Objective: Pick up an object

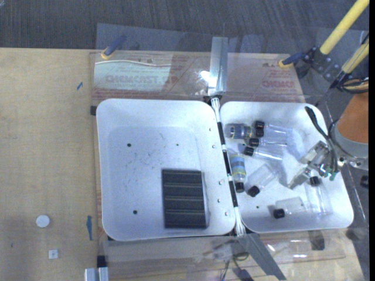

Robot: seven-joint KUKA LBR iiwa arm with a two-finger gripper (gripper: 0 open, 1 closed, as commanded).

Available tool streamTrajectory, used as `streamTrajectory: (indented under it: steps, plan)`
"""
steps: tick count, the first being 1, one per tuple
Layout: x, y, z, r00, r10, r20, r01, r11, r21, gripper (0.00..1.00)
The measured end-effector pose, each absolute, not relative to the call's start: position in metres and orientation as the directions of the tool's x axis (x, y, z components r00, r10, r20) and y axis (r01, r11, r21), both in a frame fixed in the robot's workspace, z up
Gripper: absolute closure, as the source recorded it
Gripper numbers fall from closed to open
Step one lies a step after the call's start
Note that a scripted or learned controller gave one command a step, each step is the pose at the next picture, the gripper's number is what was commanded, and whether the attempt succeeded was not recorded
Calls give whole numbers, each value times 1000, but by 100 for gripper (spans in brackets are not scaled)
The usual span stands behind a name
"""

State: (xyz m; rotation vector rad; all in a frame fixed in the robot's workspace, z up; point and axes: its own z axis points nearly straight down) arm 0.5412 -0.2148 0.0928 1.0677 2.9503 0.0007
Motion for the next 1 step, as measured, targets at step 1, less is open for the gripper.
streamTrajectory:
  steps: [1]
  plan:
    - [494,-225,231,-850,526,-2,526,850,1,0]
